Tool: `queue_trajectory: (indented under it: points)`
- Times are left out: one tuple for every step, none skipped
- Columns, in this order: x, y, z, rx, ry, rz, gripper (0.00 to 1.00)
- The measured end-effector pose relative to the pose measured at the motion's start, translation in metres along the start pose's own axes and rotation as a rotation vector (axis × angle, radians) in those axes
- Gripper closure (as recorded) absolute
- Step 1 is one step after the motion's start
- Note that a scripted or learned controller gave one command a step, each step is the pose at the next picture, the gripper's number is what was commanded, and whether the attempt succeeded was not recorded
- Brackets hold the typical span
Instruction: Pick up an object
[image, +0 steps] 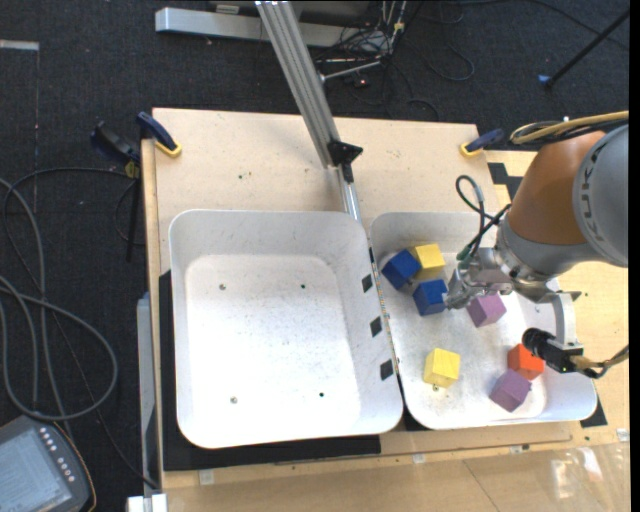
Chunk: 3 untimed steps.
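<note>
Pale tabletop (260, 150), right white bin (560, 405): tool (468, 288), state I cannot tell, sits beside small blue foam-like cube (431, 296); likely light, slightly soft, best pinched across opposite flat faces.

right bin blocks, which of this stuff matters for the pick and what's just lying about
Job:
gripper
blue cubes
yellow cubes
purple cubes
orange cube
right bin

Lying about:
left bin
clamps
floor cables
</note>
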<state>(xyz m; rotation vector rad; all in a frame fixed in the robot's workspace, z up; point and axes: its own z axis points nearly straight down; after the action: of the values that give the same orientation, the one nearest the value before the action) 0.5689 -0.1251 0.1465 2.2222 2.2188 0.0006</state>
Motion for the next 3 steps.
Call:
queue_trajectory:
  points:
    - [0.009, 0.007, -0.054, -0.005, -0.001, -0.005, 1.0]
    - [0.009, 0.009, -0.094, -0.005, -0.001, -0.005, 1.0]
    - [0.055, 0.01, -0.1, -0.002, 0.002, -0.009, 1.0]
